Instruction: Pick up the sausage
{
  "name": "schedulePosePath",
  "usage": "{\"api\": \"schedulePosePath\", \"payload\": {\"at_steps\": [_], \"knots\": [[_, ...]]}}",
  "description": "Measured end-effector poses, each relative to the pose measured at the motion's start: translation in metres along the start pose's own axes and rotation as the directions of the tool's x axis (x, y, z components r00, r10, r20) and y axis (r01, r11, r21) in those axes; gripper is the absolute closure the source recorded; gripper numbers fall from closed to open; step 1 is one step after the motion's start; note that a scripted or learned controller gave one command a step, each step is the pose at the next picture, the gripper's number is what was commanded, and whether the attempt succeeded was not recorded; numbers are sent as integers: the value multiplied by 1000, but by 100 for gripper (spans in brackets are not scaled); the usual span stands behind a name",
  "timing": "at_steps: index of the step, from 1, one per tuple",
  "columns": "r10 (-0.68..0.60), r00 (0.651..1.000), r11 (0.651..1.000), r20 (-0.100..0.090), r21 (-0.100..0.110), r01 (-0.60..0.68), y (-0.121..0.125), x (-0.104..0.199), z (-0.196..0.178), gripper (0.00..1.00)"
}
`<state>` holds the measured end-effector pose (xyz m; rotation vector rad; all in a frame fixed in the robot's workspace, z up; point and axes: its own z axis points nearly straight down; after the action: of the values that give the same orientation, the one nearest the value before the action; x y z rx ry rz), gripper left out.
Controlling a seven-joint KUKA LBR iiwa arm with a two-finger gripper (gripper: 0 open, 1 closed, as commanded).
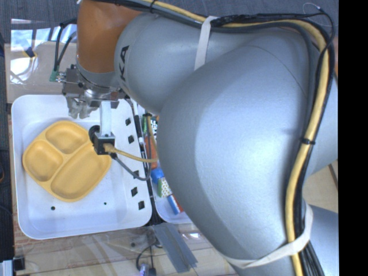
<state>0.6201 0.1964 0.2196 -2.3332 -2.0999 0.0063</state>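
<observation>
Grey arm [230, 125] over bins, yellow divided plate [66, 160] in left bin [34, 223]

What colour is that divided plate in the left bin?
Yellow, a mustard shade; the divided plate shows best in the camera view.

The hand [81, 109] hangs over the left bin's [34, 226] far edge; a divided plate [66, 160] lies just below it (inside that bin).

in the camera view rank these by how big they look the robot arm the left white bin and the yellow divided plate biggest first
1. Robot arm: largest, though it is nearest the camera, which inflates it.
2. Left white bin.
3. Yellow divided plate: smallest; it lies inside that bin.
</observation>
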Motion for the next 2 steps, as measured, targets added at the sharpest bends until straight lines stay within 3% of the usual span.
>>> {"api": "schedulePosePath", "payload": {"at_steps": [1, 2], "knots": [[0, 1000, 1000, 0, 0, 0, 0, 0, 0, 0], [-97, 995, 995, 0, -16, 97, 37, 26, 124, 0]]}}
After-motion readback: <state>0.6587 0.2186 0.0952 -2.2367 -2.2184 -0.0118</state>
